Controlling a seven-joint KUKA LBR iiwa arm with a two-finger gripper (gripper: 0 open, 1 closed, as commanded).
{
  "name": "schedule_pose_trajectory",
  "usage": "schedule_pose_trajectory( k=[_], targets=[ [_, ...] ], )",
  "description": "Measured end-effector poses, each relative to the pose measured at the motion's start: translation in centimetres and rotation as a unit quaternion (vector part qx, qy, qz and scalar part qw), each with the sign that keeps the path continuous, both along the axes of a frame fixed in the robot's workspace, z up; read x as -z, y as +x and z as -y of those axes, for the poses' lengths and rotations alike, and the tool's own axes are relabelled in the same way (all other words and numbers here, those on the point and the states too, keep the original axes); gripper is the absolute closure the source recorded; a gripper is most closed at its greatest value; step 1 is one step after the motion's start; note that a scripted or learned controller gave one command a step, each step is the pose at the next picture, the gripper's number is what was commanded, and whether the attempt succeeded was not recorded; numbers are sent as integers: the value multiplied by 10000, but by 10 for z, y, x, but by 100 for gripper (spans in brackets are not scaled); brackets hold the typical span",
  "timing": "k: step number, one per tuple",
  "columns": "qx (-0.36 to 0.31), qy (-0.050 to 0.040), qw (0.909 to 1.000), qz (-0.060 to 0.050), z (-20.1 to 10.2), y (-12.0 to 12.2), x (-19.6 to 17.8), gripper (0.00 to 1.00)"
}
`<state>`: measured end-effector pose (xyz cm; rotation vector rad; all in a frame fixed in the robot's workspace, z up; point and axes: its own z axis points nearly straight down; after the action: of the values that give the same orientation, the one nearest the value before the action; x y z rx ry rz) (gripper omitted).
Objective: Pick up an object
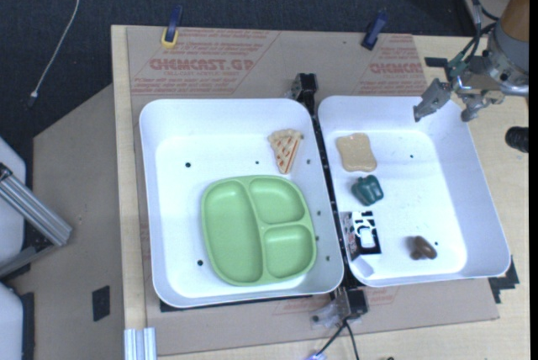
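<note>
Lowest in the view, at 6 o'clock of the right bin (479,182), lie one black-and-white card (365,233) and one brown lump (422,248). At 10 o'clock lie one tan bread slice (356,151) and one green pepper (366,189). The left bin (168,207) holds one green divided plate (257,228) and one waffle wedge (285,149). The gripper (447,100) hovers at 12 o'clock, fingers spread, holding nothing. I judge it should descend straight over one isolated object, like the lump.

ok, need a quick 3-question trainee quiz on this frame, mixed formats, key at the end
1. True or false: the green divided plate lies in the left bin.
2. Which item lies in the left bin beside the plate? A) the waffle slice B) the bread slice C) the brown lump
3. Fill in: the pincer hangs over the right bin's ____ edge, holding nothing.

Key: 1 true; 2 A; 3 far (top in the camera view).
</note>
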<state>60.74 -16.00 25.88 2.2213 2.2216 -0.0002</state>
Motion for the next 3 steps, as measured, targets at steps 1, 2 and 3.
schedule_pose_trajectory(
  k=[1, 2, 3],
  targets=[
    [6, 9, 10000, -38, 5, -5, 62, 0],
    [0, 4, 10000, -13, 1, -5, 103, 0],
    [6, 9, 10000, -33, 9, -7, 162, 0]
  ],
)
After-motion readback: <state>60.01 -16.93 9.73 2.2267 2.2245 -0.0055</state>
